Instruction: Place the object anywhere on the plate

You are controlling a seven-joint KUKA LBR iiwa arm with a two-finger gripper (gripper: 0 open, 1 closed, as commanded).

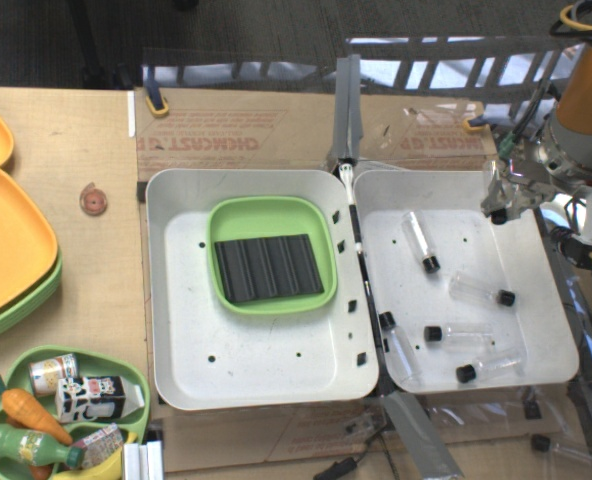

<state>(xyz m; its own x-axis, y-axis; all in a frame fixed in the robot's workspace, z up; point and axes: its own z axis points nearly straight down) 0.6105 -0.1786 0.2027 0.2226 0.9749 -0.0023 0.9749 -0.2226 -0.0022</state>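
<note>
A square green plate (268, 209) sits in the left white bin (176, 348). On it lies a flat dark grey ribbed slab (271, 268), covering most of the plate's floor. My gripper (498, 208) hangs over the upper right corner of the right bin (546, 298), far from the plate, with the orange-banded wrist (581, 98) above it. Nothing shows hanging under it. Several clear tubes with black caps lie in the right bin, among them one (419, 241) near the middle and one (481, 290) to its right.
Orange plates (6, 248) are stacked at the left on the wooden table. A green bowl (61, 418) of toy food stands at the lower left. Cardboard (236, 133) lies under the bins. A metal rail (348, 108) runs up between them.
</note>
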